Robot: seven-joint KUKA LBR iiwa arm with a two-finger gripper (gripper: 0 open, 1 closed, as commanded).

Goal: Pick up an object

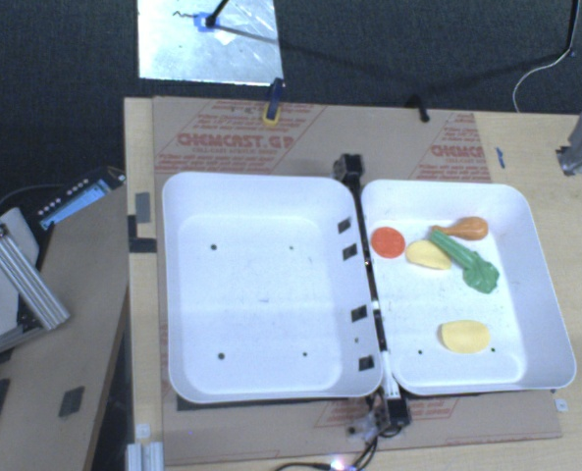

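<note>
Bench with two white bins seen from above. The left bin (261,292) has a bare floor; the right bin (541,302) holds all candidate objects. Largest is a green toy (470,264), lying diagonally and touching a yellow piece (426,254), with an orange-brown drumstick (462,229) just above and a red disc (388,241) beside the divider. A yellow lump (464,337) lies well apart from this cluster. The gripper (579,147) sits at the right edge, outside the bin (whether it is apart or together cannot be told). The lone yellow lump looks the best target: descend straight over its centre and close across its shorter width, keeping away from the bin wall
</note>
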